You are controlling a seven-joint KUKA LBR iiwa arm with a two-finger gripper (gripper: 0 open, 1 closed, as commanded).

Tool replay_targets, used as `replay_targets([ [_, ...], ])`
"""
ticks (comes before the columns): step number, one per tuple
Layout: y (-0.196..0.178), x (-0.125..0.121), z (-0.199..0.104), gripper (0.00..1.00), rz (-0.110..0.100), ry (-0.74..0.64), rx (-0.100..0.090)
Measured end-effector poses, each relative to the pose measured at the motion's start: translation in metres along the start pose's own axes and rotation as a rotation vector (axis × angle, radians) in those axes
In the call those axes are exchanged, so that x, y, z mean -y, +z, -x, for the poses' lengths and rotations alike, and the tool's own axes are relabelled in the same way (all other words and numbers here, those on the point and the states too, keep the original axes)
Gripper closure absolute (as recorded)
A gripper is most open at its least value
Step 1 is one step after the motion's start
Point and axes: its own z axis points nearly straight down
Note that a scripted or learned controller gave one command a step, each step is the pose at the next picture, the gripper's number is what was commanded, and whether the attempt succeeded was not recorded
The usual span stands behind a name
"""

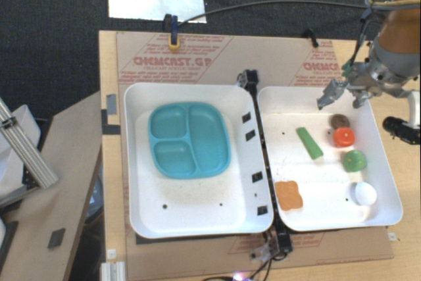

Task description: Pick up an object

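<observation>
The bench [197, 49] carried a sheet of protective film printed with the repeated word CHEMCAST GP in red, legible behind both bins. On it sat the left bin [138, 161], holding a teal divided tray [189, 140] with three compartments, and just beside it the right bin [385, 201], where the loose candidates lay. The arm [398, 29] reached in from the right, and its gripper [343, 94] hung over the far right part of that bin with its two fingers spread apart and nothing between them. Below it, in rough order of size, lay a green stick [309, 143] slanting across the bin floor, an orange wavy-edged piece [288, 195] near the front left corner, a white rounded object [364, 193] near the front right, a green ball [354, 160], a red round piece [344, 137] and a small brown lump [339, 120] touching it (these last three ran in a loose line down the right side). The brown lump and the red piece lay nearest the gripper. I judged all of them light toy-like items, probably rigid plastic and somewhat slick; the round ones might roll or squirt out of a pinch, so they would need centring across the middle. The green stick looked the easiest: stiff, flat-sided, well apart from its neighbours, best taken across its narrow width at mid-length.
</observation>
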Motion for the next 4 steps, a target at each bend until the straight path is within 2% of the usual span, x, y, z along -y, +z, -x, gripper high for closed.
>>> replay_targets([
  [1, -0.008, -0.002, 0.0, 0.0, 0.012, -0.002, 0.002],
  [3, 0.112, -0.011, -0.005, 0.0, 0.008, -0.004, 0.001],
  [4, 0.147, -0.011, -0.006, 0.0, 0.009, -0.004, 0.001],
])
